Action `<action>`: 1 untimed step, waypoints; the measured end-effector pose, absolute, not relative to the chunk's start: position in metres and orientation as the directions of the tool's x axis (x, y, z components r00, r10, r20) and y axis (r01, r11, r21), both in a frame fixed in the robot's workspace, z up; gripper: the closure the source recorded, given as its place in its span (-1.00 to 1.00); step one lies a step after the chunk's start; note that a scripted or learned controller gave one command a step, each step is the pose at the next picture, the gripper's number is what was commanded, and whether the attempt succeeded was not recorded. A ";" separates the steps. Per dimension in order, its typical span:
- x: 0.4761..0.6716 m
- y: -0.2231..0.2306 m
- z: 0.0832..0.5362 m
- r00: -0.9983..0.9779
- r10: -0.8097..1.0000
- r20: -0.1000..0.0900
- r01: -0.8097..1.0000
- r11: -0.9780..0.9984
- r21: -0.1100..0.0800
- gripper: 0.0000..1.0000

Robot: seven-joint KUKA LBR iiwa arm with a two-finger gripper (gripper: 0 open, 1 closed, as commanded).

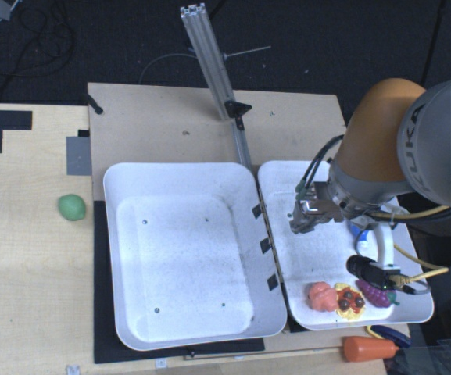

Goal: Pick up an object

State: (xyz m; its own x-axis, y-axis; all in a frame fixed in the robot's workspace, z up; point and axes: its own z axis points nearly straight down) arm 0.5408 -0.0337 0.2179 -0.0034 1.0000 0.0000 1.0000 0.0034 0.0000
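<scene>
My gripper point(305, 219) hangs over the middle of the right bin point(284, 180), its grey arm with the orange band reaching in from the right. Nothing shows between the gripper and the bin floor. Near the bin's front edge lie a pink lumpy toy point(322, 296), a yellow-and-red piece point(350, 302) and a purple grape bunch point(375, 294). A blue-and-white item point(359, 235) peeks out under the wrist at the bin's right side.
The left bin point(131, 180) stands beside the right one. A green ball point(72, 207) rests on the wooden bench at far left. An orange carrot-like toy point(369, 348) lies outside the right bin's front edge. A metal rail point(212, 61) slants up behind the bins.
</scene>
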 end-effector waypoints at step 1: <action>0.564 0.012 0.230 -0.003 1.000 0.001 1.000 0.003 0.000 1.00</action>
